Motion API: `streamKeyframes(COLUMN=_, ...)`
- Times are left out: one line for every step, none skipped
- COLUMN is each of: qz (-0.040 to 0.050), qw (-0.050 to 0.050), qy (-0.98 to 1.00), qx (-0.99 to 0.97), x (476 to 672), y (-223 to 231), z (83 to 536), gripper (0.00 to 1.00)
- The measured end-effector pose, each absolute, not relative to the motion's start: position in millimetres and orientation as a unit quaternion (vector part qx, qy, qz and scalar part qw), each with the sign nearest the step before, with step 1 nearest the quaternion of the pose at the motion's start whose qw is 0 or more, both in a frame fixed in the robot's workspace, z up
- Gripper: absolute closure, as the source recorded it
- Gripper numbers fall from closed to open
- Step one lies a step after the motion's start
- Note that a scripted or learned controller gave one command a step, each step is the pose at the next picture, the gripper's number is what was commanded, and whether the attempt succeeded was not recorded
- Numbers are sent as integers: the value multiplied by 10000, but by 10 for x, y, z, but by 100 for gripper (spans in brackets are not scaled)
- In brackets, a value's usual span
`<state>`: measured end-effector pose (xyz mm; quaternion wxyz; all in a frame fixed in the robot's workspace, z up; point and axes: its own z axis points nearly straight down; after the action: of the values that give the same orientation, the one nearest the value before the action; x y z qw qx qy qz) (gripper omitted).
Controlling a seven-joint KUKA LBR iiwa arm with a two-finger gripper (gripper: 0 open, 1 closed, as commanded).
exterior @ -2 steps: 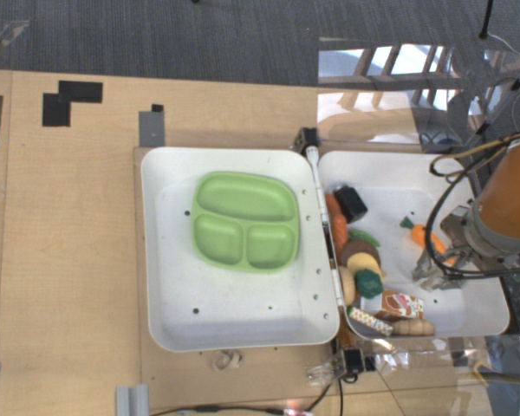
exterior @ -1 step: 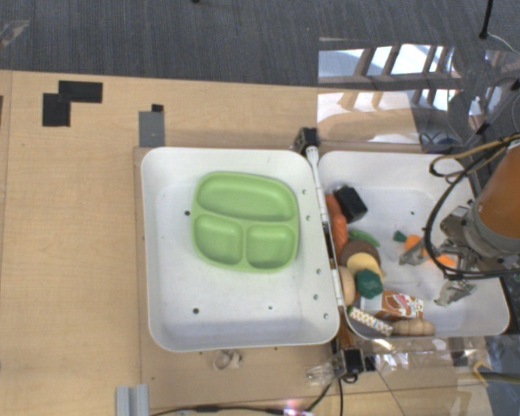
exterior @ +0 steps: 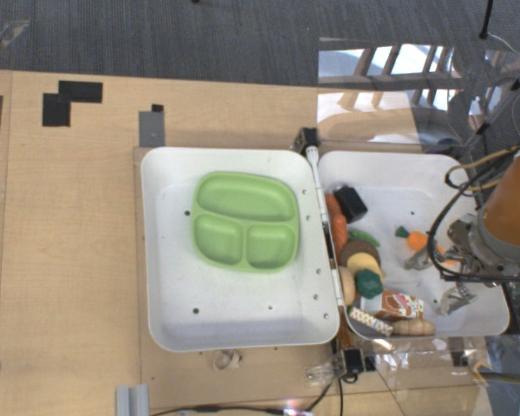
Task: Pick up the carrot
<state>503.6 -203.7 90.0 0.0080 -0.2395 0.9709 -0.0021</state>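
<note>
We see the small orange carrot with its green top (exterior: 413, 240) lying loose in the right white bin (exterior: 390, 176), just beside the gripper (exterior: 442, 258), whose grip we cannot tell, so it may nudge the carrot away.

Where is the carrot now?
The carrot lies in the right bin, toward its right side, just left of the arm.

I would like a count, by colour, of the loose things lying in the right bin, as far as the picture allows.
Orange: 2, the carrot and a long orange piece
Black: 1, a block
Brown: 1, a round piece
Yellow and green: 1, a piece
Red and white: 1, a packet
Tan: 1, a long piece
Total: 7, though the pile may hide more.
</note>
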Motion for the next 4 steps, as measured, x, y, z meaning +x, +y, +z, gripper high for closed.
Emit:
streamKeyframes(qz=-17, qw=80, qy=9951, qx=-982, x=5659, y=-2047, z=894, gripper=0)
streamKeyframes(qz=-6, qw=85, qy=9985, qx=536, x=5673, y=-2042, z=897, gripper=0)
streamKeyframes(qz=9, qw=80, qy=9643, qx=2647, x=6061, y=-2035, z=887, gripper=0)
streamKeyframes(qz=15, qw=81, qy=9329, qx=3600, x=5569, y=-1963, z=898, gripper=0)
